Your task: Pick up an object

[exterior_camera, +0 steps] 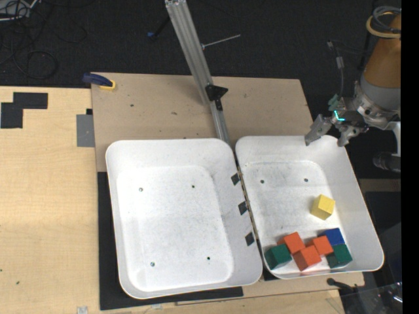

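The claw [329, 135] is seen at the far right corner of the right bin [275, 152], above its rim, with fingers spread and nothing between them. A yellow cube [322, 206] is seen alone on the bin floor, well apart from the claw. Nearer the front edge, blocks are clustered touching: three orange blocks [306, 248], a blue block [334, 235] and two green blocks [279, 256]. The left bin [131, 156] is set just beside, on the surface [46, 195].

Both white bins [171, 156] look like smooth, matt plastic w/ grey scuffing; bench [39, 195] is pale, matt wood; slanted rail [194, 51] is seen as ribbed, bright metal.
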`<action>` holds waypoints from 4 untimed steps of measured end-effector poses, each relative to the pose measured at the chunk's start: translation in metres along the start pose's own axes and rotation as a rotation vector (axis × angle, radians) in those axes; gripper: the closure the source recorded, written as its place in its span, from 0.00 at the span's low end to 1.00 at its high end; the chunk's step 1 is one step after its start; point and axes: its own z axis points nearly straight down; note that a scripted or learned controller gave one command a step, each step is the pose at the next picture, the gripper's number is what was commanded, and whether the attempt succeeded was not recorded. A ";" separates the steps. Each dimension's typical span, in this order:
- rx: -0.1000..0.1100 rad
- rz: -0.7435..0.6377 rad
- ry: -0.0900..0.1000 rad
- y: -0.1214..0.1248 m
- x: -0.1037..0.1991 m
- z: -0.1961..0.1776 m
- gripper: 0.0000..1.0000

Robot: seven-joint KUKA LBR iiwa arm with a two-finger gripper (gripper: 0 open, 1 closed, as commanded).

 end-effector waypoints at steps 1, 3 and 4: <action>-0.004 -0.003 -0.002 0.001 0.000 -0.003 0.00; 0.001 0.001 0.000 -0.014 0.005 0.113 0.00; -0.004 0.002 -0.001 -0.013 0.006 0.146 0.00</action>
